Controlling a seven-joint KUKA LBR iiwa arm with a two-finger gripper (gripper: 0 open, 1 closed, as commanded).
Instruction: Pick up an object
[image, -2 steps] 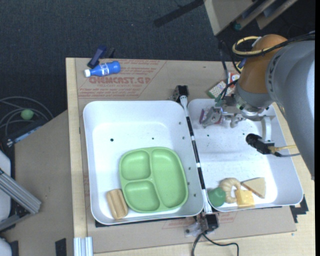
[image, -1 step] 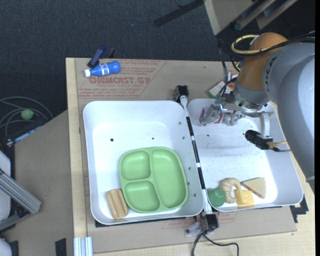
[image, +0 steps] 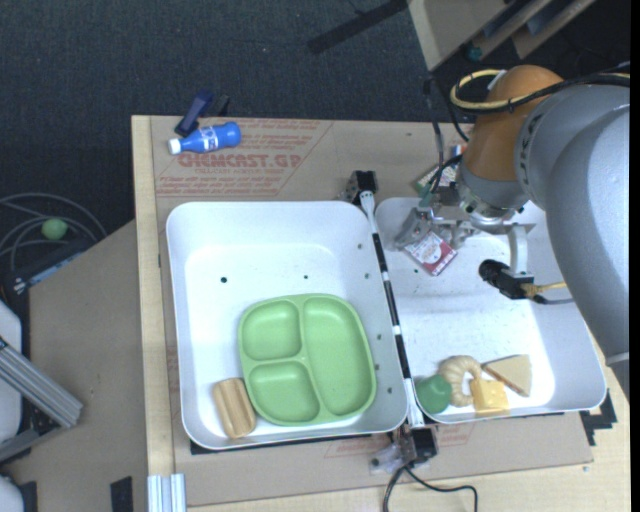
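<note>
My gripper (image: 436, 228) is low over the far left corner of the right bin (image: 560, 330). A small red and white packet (image: 436, 257) lies right under it, touching or nearly touching the tool. Whether the packet is gripped is hidden by the tool body. At the near end of the right bin lie a green round piece (image: 433, 394), a beige curled pastry (image: 461, 373), a yellow block (image: 490, 398) and a tan wedge (image: 511, 372).
The left bin (image: 200, 250) holds a green divided plate (image: 305, 358) and a tan bread piece (image: 233, 407) at its near left. A blue bottle (image: 207, 138) lies on the bench behind the bins. The arm's grey bulk covers the right side.
</note>
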